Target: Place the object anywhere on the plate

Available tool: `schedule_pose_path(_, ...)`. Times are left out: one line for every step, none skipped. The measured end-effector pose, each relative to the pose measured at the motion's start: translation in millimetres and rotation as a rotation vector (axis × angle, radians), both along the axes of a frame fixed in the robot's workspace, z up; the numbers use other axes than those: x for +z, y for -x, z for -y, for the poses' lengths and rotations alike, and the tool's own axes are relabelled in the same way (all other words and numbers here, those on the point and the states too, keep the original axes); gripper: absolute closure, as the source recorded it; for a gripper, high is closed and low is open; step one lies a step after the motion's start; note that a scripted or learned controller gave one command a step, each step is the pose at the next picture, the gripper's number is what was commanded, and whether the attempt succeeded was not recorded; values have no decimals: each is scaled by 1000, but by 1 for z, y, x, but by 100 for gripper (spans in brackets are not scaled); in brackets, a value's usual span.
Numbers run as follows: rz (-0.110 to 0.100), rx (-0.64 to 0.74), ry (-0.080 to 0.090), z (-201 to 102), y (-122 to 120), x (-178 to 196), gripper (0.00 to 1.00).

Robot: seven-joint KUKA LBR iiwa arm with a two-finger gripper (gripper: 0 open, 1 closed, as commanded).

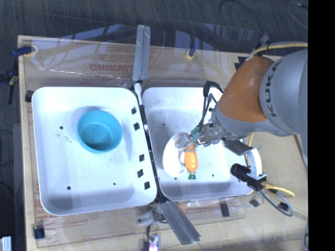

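The carrot (191, 161) lies on the white plate (170, 161) below the fingers (194, 138), whose spread I cannot tell; a blue bowl (100, 130) sits in the other bin.

The two bins (78, 192) are looking like smooth white plastic with a soft sheen, and the blue bowl (99, 130) is showing a matt, even plastic surface. The plate (171, 161) is appearing white and smooth, slightly glossy. The carrot (191, 160) is looking like shiny orange plastic with a green tip. The bench (293, 218) is showing pale wood grain, partly lying under clear, glinting plastic sheet (78, 54). The arm (282, 93) is showing smooth grey casing and a glossy orange band (246, 93).
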State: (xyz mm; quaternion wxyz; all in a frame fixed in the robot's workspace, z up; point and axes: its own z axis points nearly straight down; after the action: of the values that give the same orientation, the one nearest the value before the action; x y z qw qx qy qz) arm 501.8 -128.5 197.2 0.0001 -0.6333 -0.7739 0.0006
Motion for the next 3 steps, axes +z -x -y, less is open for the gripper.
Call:
schedule_pose_path(-3,-28,-1,-85,-55,51,100)
schedule_pose_path(-4,79,0,-160,-75,45,100)
schedule_pose_path(-7,115,1,-208,-122,17,100)
